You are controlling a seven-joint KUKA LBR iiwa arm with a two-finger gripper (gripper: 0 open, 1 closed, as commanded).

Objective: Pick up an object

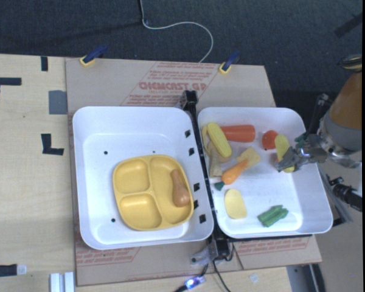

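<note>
My gripper hangs low over the right edge of the right bin, reaching in from the right. Its tip sits right against a yellow banana-shaped piece, which lies next to a red tomato. Part of the yellow piece is hidden under the gripper. Further left in the same bin lie a corn cob, a red-orange sausage, a carrot, a pale yellow wedge, a yellow oval piece and a green bean pod.
The left bin holds a yellow divided plate with a brown sausage in its right compartment. Black clips join the two bins along the middle wall. A white cable loops behind the bench.
</note>
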